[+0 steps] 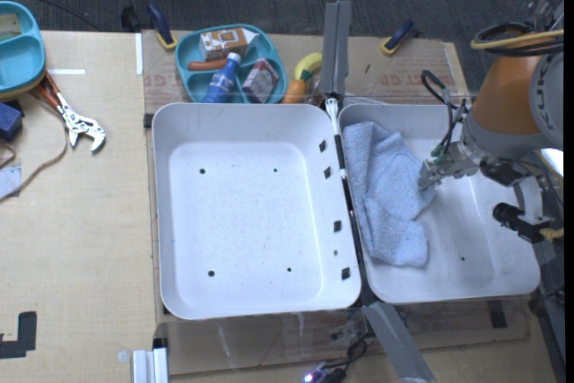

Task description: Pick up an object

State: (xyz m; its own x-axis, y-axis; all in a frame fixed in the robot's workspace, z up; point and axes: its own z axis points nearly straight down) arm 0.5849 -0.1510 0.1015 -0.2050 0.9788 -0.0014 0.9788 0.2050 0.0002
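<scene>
1. The pincer (429, 178) is low in the right bin (484, 274); how far its tips are spread I cannot tell.
2. The grey towel (381, 202) touches its left side.
3. Risk: soft folds may slip free, leaving nothing lifted.

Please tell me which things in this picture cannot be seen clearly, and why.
- Gripper: too small and dark against the towel; grasp unclear.
- Right bin: its floor under the towel is hidden.
- Tray items: labels too small to read.
- Blue dish: cut off by the left edge.
</scene>
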